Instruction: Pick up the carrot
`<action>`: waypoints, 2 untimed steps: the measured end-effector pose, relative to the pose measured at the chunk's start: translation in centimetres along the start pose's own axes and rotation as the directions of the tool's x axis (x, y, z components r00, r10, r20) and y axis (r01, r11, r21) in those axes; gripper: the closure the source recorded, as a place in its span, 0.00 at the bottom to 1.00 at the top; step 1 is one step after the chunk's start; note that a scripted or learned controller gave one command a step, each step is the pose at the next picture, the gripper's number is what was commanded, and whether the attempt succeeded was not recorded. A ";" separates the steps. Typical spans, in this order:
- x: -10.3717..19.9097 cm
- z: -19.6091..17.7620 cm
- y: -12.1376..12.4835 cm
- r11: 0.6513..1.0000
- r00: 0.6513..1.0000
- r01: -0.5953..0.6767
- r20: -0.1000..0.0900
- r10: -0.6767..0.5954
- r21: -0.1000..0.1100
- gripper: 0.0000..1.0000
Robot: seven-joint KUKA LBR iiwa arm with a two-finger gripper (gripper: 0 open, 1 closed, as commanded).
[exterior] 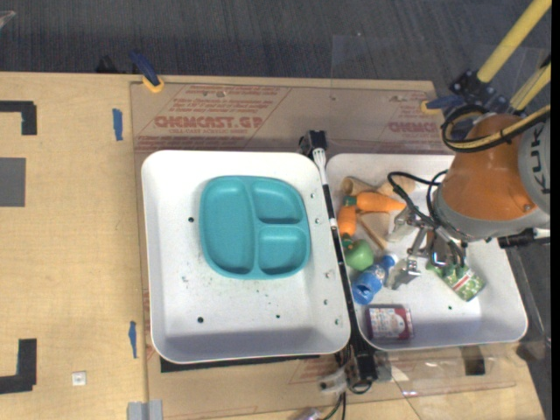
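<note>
Camera view, from above: hand (418,250) poised low in right bin (507,322), amid clutter, approach step of the pick. Carrot (380,202) lying near bin's upper-left corner, apart from the hand, up and to the left of it, nothing gripped as far as visible. Hand's opening impossible to judge w/ metal parts blurred together. Nearby: green ball (357,255), blue piece (367,284), dark red can (388,322), green packet (461,280). Teal plate (255,226) in left bin (175,322). Next, by judgement: shift up-left, centre over carrot, descend, close across its body w/o snagging neighbours.

divided plate (255,227) in left bin (166,261), carrot (379,202) in right bin (503,309)
</note>
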State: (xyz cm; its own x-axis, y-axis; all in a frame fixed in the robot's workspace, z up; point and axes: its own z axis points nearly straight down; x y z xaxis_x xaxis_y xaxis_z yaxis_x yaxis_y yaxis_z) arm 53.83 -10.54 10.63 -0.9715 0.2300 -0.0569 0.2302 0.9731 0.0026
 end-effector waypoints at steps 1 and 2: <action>-8.2 0.3 2.7 1.000 1.000 -0.015 -0.015 0.015 0.002 0.00; -7.1 0.4 0.5 0.950 0.950 -0.311 -0.007 0.311 -0.006 0.00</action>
State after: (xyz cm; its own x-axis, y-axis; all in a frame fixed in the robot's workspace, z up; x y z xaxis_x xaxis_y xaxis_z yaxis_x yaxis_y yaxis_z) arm 60.84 -11.66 10.67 -0.8522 0.5212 -0.0462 0.5206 0.8534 0.0262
